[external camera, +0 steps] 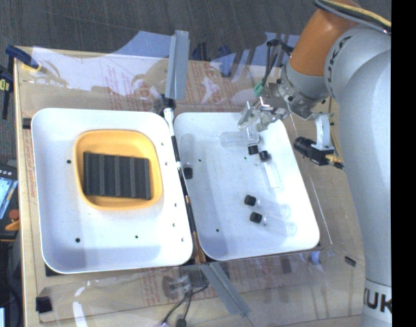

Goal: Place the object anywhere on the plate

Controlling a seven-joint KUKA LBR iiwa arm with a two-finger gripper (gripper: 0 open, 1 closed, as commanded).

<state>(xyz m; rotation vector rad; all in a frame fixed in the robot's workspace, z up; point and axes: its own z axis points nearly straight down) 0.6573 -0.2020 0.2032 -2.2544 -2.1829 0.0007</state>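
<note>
The hand (257,125) hangs over the far part of the right bin (215,240), its metal fingers pointing down toward a clear vial with a black cap (253,142) just beneath them. Whether the fingers are spread or closed, or have anything between them, I cannot tell — the metal and the clear plastic blur together against the white.

Nearer the camera in the same bin lie more clear vials with black caps (269,216), one long one stretched between the two groups. The yellow plate (117,142), which bears a dark ribbed insert, sits in the left bin (51,237), well apart from the hand and across the rims where the bins meet.

The likely trouble is the grasp itself — a smooth, round, see-through vial may roll or slip as the fingers close. Any carry must also clear both rims, or a loosely held vial could drop short of the plate.
</note>
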